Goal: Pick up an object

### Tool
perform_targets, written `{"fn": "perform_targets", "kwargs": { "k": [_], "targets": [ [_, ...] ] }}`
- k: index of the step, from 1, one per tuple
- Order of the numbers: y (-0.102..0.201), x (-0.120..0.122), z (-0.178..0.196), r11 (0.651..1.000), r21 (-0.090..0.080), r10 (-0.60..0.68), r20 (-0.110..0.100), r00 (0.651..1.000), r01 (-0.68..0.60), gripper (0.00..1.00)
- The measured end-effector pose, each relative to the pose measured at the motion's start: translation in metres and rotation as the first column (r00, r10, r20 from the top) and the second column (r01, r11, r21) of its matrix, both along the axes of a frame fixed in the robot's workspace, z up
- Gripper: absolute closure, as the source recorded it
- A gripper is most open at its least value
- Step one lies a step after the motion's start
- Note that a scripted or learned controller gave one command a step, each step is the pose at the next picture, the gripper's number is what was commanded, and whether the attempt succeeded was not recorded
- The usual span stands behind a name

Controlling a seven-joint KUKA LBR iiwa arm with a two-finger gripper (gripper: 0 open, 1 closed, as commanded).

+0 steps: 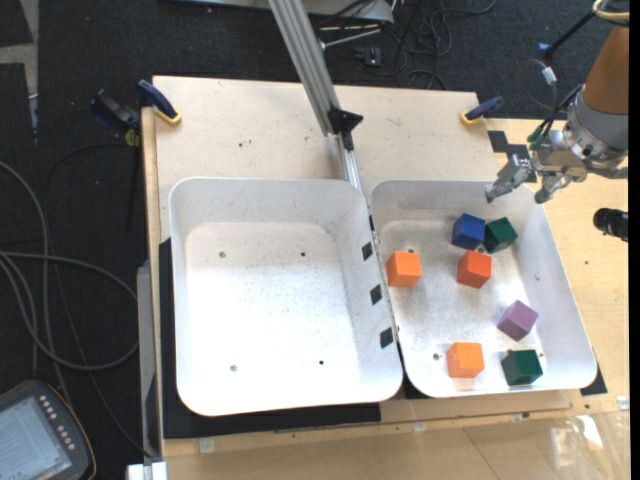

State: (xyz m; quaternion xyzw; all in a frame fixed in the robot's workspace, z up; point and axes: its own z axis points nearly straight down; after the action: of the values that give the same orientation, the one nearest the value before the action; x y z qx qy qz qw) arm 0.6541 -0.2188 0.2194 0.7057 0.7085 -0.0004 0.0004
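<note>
On the bench (260, 128), two shallow white bins stand side by side. The left bin (200, 268) has only small dark specks on its floor. The right bin (420, 203) holds seven small blocks.

Near the far side of the right bin, a blue block (467, 231) and a dark green block (500, 234) sit touching each other. Just in front of them is a red-orange block (475, 268). To its left, close to the wall between the two bins, lies an orange block (404, 267). More to the front there is a purple block (518, 319), turned a little. Near the front rim are a second orange block (465, 359) and a second green block (521, 366), just beside one another.

The arm comes in from the right, with its orange band (610, 73) above the grey wrist. The gripper (524, 183) hangs over the far right rim of the right bin, above and a little to the right of the blue and dark green blocks. Its two fingers are spread apart, and nothing is between them. One finger (503, 183) points down to the left, toward the bin.

A slanted metal pole (305, 53) reaches down to the place where the two bins meet. Blue and yellow clamps (158, 103) grip the far corners of the bench, and dark cables (60, 298) lie on the floor at the left.
</note>
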Motion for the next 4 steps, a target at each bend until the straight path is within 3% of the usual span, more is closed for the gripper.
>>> {"fn": "perform_targets", "kwargs": {
  "k": [1,2,3,4],
  "targets": [
    [0.000,0.000,0.000,1.000,0.000,0.000,-0.001,1.000,0.000,0.00],
    [0.007,0.003,-0.061,1.000,0.002,0.000,-0.005,1.000,0.000,0.00],
    [0.004,0.002,-0.098,1.000,-0.007,-0.003,0.008,1.000,0.003,0.00],
    [0.003,0.007,-0.099,1.000,-0.007,-0.002,0.019,1.000,0.002,0.00]
  ]
}}
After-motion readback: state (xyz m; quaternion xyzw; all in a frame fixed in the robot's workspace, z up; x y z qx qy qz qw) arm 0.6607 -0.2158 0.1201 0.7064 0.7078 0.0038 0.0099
